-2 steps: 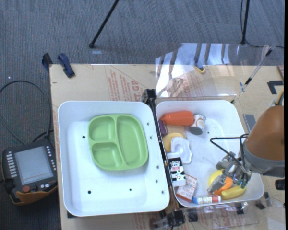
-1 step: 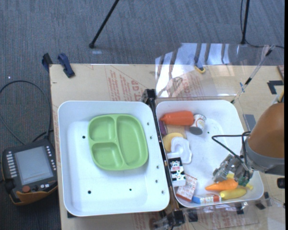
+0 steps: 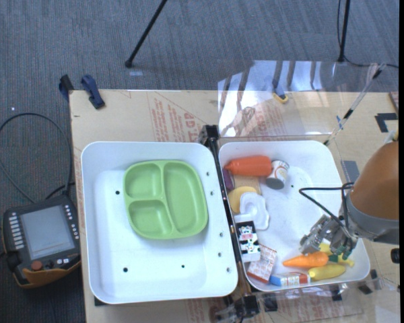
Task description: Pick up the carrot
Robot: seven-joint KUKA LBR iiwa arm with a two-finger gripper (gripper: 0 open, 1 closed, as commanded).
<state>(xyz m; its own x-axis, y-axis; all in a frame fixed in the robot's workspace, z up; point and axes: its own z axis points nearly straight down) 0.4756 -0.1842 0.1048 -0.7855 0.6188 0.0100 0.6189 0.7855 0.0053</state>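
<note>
While the gripper (image 3: 328, 237) hung low over the right bin (image 3: 321, 155), you could not tell how its pincer stood, and your carrot (image 3: 306, 260) lay just below it, touching a yellow item (image 3: 327, 272) near the bin's front corner.

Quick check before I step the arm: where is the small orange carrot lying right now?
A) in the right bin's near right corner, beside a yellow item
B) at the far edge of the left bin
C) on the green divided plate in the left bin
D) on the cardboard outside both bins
A: the carrot lies in the right bin near its front right corner, next to the yellow item, with the gripper just above it.
</note>
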